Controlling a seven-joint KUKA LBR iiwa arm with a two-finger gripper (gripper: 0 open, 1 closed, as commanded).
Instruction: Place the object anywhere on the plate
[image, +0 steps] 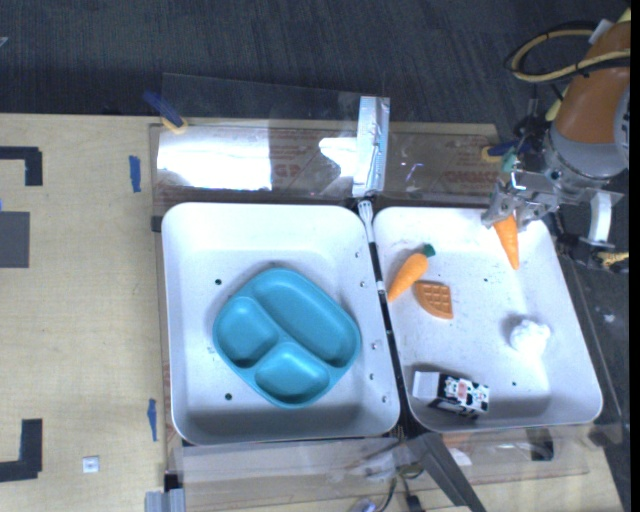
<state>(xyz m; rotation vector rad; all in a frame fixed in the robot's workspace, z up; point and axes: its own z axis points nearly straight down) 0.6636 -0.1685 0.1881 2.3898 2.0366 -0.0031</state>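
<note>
carrot in gripper: an orange carrot (508, 240) hung pinched between the gripper (514, 208) fingers, tip down, over the right bin (570, 330) near its far right corner
jaws: clamped on the carrot's top end
plate: blue divided plate (287, 333) sat in the middle of the left bin (190, 300), well apart from the carrot
other stuff in right bin: second carrot (408, 273) with green top by the left wall, waffle (434, 299) just beside it, white lump (528, 335) toward the right side, small black-and-white box (452, 391) at the near edge
</note>
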